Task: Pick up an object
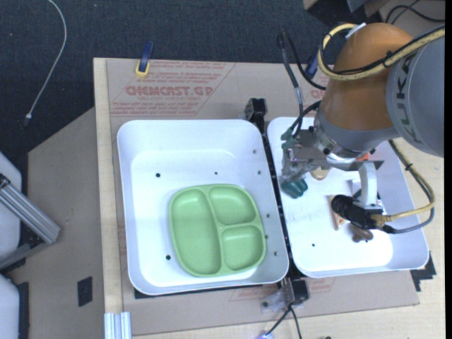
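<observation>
The gripper [295, 177] hangs low over the right bin [353, 256], its fingers closed on a small teal object [294, 186] near that bin's left wall; a green divided plate [216, 229] lies in the left bin [141, 154]

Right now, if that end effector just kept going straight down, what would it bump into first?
Most likely the small teal object just under the end effector, near the left wall of the right bin. Depth is hard to judge from this one slanted view.
</observation>
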You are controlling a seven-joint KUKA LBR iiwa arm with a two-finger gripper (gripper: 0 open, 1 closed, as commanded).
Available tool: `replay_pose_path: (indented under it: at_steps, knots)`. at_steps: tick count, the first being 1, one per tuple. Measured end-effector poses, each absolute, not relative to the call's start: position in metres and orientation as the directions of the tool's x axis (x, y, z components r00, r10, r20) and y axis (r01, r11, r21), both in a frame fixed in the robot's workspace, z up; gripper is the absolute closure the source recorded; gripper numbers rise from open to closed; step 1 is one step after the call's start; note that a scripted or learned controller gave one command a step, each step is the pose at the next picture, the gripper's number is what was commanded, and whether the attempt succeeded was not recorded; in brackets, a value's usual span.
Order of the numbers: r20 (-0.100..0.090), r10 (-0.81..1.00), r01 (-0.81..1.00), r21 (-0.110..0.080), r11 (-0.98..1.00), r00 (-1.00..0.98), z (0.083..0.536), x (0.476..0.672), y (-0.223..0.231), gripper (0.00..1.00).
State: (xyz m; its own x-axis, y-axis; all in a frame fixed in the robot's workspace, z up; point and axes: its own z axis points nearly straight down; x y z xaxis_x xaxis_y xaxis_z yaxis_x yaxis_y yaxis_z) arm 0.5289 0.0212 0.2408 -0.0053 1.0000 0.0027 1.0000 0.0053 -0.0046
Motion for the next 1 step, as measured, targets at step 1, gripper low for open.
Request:
replay_pose_path:
  at_steps: [1]
  knots:
    - [0.003,1.0,1.0,-0.003,0.007,-0.007,0.2376,0.5157,0.0824,1.0]
